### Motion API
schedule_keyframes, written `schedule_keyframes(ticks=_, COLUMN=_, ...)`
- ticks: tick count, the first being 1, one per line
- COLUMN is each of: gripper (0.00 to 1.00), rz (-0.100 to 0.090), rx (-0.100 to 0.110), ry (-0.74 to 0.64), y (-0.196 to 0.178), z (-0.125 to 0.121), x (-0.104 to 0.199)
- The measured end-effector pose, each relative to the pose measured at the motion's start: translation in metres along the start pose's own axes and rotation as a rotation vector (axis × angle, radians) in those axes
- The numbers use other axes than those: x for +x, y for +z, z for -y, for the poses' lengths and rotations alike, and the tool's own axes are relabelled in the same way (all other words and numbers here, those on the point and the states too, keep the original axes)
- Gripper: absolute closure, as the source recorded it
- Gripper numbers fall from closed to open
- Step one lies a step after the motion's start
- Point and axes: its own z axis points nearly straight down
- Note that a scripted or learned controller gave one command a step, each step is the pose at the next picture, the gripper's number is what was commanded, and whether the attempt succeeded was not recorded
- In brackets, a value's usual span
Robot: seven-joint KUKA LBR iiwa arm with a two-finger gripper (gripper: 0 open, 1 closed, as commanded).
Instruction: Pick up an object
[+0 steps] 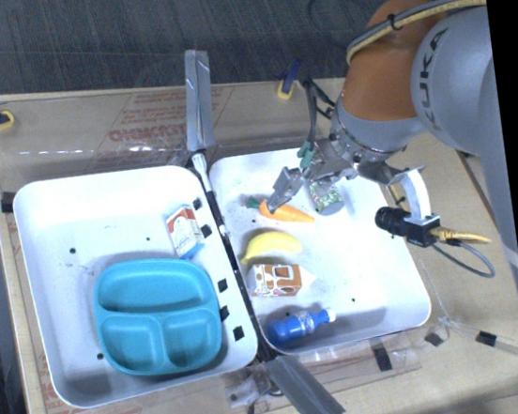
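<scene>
The jaws of the gripper (305, 183) hang low in the right bin (382, 275), at its far end, and whether they are released or clenched I cannot tell, since the arm's own wrist hides the tips from above. Just beneath and beside them lies an orange carrot (288, 213) with a green tip, and touching its far side sits a small greenish jar-like thing (327, 198) (too blurred to name with confidence). Either could be the object to pick up, and that crowding is the main risk: a closing pinch may catch the edge of one and shove the other aside, or take the carrot by its tapered end so that it slides out on the lift. The divider between the bins (219, 244) is near on the left, and a sideways nudge could wedge the carrot against it. Of the other things, the largest is the blue divided tray (160, 314) in the left bin (50, 276), well apart and no obstacle. Then come the blue bottle (298, 325) lying at the near end of the right bin, the yellow banana (271, 244) just in front of the carrot, the small printed packet (277, 279) touching the banana's near side, and the red-and-white carton (183, 230) leaning by the divider in the left bin.
</scene>
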Motion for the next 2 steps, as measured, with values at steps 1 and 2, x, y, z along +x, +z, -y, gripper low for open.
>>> schedule_keyframes(ticks=1, gripper=0.00, rz=0.000, rx=-0.001, ry=0.028, y=0.148, z=-0.029, x=-0.007)
schedule_keyframes(ticks=2, gripper=0.00, rz=-0.001, rx=-0.001, ry=0.030, y=0.158, z=0.023, x=-0.040)
